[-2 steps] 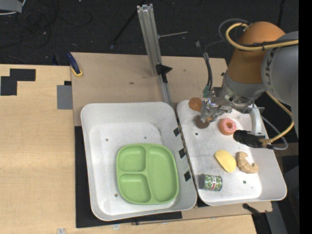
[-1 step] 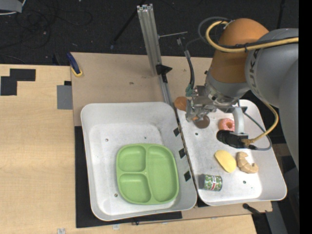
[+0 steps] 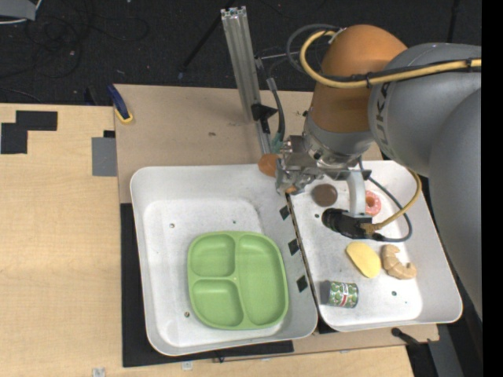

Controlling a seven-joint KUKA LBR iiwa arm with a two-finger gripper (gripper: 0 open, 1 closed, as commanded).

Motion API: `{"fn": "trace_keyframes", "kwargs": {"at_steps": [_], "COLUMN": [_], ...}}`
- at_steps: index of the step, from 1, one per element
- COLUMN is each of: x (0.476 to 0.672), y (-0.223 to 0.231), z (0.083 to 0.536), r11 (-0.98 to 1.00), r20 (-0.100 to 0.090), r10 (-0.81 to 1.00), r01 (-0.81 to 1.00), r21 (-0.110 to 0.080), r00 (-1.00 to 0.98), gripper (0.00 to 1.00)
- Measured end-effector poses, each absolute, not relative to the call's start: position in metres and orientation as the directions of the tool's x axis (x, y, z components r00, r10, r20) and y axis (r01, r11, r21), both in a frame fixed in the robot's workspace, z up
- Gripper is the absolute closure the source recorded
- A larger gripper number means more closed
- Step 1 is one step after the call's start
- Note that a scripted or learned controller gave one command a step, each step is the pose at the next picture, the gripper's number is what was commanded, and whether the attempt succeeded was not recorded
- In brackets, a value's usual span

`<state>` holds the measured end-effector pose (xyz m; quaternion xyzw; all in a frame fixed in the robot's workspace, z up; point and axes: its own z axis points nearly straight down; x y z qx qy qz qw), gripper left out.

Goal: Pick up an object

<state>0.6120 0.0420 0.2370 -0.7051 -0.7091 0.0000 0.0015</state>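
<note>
Right bin (image 3: pixel 440 309): yellow piece (image 3: pixel 363 259), tan piece (image 3: pixel 398 263), green can (image 3: pixel 343 294), brown disc (image 3: pixel 324 194); gripper (image 3: pixel 292 177) at the bins' divider, grip state cannot be told; left bin (image 3: pixel 149 210): green tray (image 3: pixel 236 280).

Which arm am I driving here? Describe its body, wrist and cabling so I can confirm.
A bulky grey arm with rounded casing, topped by a glossy orange band above the wrist. A yellow cable loops around the orange section. Dark metal hardware sits at the pincer.
</note>
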Motion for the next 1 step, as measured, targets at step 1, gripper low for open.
{"fn": "trace_keyframes", "kwargs": {"at_steps": [1], "x": [0.6056], "y": [0.0958], "z": [0.2222], "r11": [0.005], "r20": [0.001], "r10": [1.000], "r01": [1.000], "r21": [-0.006], "r00": [-0.005], "gripper": [1.00]}}
